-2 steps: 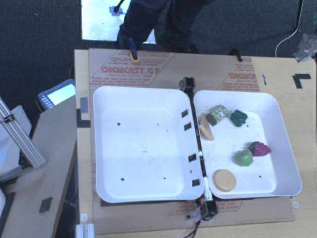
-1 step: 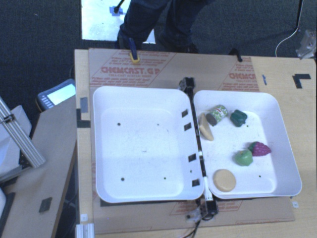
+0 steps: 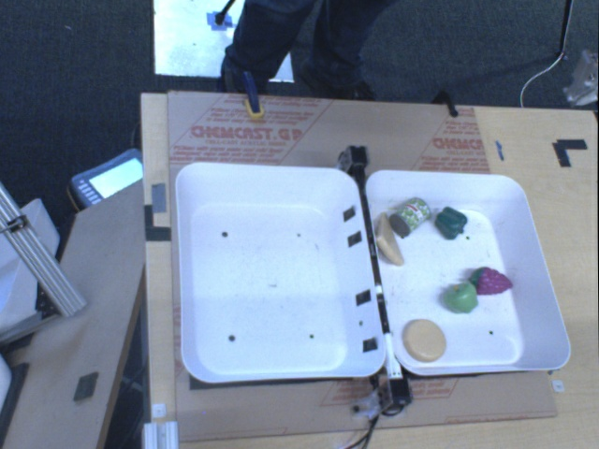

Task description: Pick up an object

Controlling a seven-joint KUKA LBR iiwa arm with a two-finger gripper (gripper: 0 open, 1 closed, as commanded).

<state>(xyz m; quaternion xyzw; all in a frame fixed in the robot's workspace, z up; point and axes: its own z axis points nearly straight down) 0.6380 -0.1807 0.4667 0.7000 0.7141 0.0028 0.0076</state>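
The right bin (image 3: 529, 241) holds several small toy foods. A tan round cookie-like disc (image 3: 425, 340) lies near its front left corner. A green apple (image 3: 460, 297) sits beside a magenta berry-like piece (image 3: 492, 282) at the middle right. A dark green piece (image 3: 450, 222) and a small can with a green label (image 3: 411, 216) lie toward the back. A pale banana-like wedge (image 3: 388, 241) rests against the left wall.
The left bin (image 3: 187, 251) stands beside the right one on a cardboard sheet (image 3: 281, 129). A person's dark legs (image 3: 290, 26) stand behind the bench. A side table with a device (image 3: 108, 183) lies at the left.
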